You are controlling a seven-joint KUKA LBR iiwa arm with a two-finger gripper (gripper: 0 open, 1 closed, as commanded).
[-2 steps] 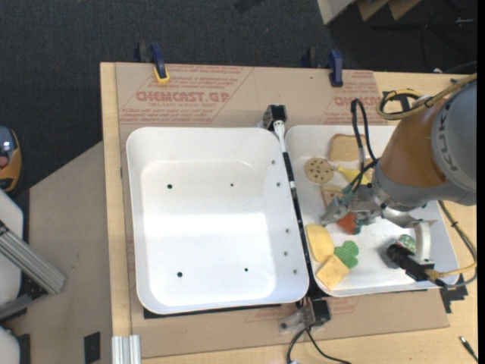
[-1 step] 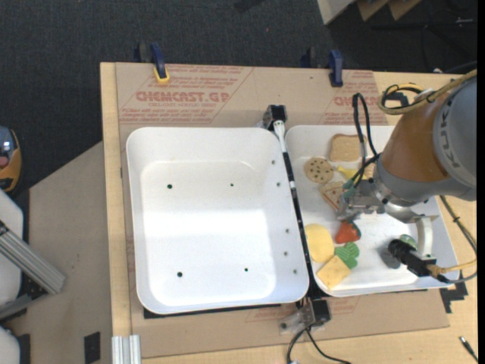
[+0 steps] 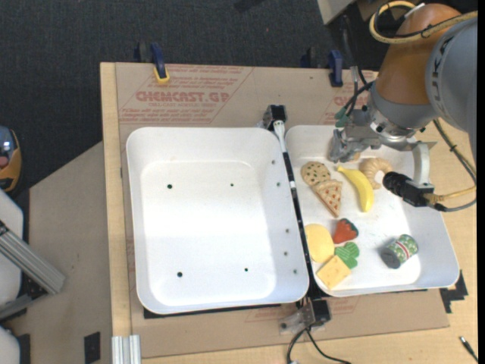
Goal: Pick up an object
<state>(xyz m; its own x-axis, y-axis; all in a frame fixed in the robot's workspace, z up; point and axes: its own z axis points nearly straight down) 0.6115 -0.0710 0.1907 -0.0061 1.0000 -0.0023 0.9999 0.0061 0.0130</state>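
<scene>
Dark carpet is surrounding a cardboard-topped bench (image 3: 189, 97), which is bearing two shallow white bins side by side; the left bin (image 3: 204, 218) is lying bare but for a few dark dots, while the right bin (image 3: 432, 264) is holding every candidate object. The arm (image 3: 413, 59) is reaching in from the right and the gripper (image 3: 345, 149) is hanging low over the far end of the right bin, just beside a yellow banana (image 3: 358, 186) and a pale tan piece (image 3: 373, 166), with a round cookie (image 3: 314, 174) and a pizza slice (image 3: 330, 197) lying close in front of it; whether it is clenched or released I cannot tell, and nothing is visibly sitting in its grasp. Nearer the camera a red strawberry (image 3: 345, 230), a yellow wedge (image 3: 333, 271) with a green piece (image 3: 348, 254) on it, a pale yellow round (image 3: 319, 241) and a small grey-green can (image 3: 399, 250) are lying well apart from the tool.

Judging by this, the task is sitting at the approach stage, with the pick itself not yet done; the next move is calling for settling on one target, probably the banana or the tan piece as the nearest, lining up squarely over it, and descending without nudging the crowded neighbours; the tight clustering there is making a clean single grab the tricky part.
</scene>
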